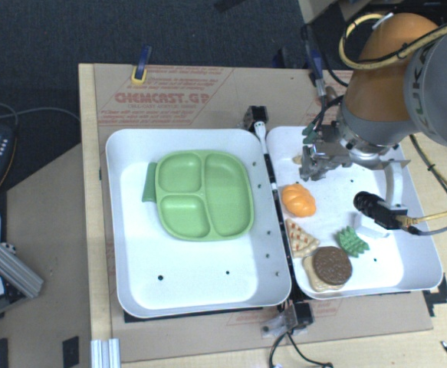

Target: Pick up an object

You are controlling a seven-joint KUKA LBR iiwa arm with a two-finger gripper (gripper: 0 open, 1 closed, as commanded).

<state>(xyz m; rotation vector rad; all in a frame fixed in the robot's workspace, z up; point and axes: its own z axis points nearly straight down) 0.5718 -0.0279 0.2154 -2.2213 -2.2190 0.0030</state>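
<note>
Camera view: tool (313, 167) hangs just beside the orange toy (298, 200); whether released or clenched, cannot tell.

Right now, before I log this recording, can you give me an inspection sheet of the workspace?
Surface: left bin and right bin, both white, side by side on a brown board printed CHEMCAST.
Job's things: in the right bin, orange toy fruit, waffle piece, round brown cookie, green leafy toy.
Clutter: green divided plate in the left bin.
Grippers: gripper over the right bin's far left part, just beyond the orange toy fruit.
Cables: black wires at the bench's near edge.
Surroundings: dark carpet; clamp on the board's far edge.
</note>
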